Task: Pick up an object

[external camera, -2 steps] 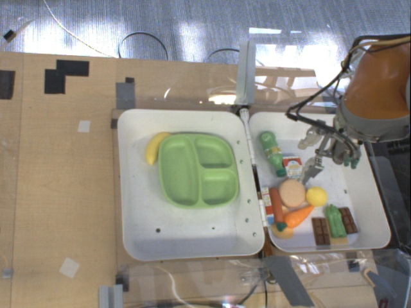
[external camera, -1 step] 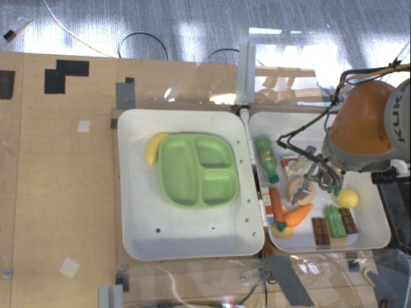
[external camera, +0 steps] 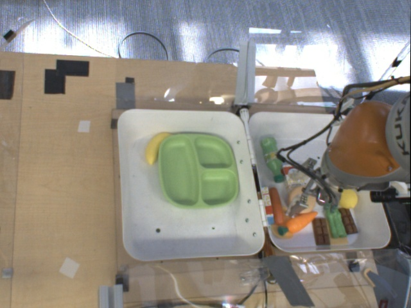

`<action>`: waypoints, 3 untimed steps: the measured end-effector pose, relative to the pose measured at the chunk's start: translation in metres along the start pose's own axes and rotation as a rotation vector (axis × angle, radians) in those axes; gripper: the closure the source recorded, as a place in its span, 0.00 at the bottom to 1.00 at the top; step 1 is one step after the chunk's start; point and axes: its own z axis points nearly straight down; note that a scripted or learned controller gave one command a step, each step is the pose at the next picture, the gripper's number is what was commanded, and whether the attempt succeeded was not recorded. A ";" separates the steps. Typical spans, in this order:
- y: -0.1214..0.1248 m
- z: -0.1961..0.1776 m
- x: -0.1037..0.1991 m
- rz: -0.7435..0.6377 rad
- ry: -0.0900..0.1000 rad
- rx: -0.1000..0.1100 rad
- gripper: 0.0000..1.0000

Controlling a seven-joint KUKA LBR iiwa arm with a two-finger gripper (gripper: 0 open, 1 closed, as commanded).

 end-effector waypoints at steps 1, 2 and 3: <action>-0.003 0.001 0.000 0.085 0.007 -0.005 0.00; 0.001 0.000 0.008 0.255 0.004 0.003 0.00; -0.001 0.000 0.014 0.355 -0.001 0.007 0.00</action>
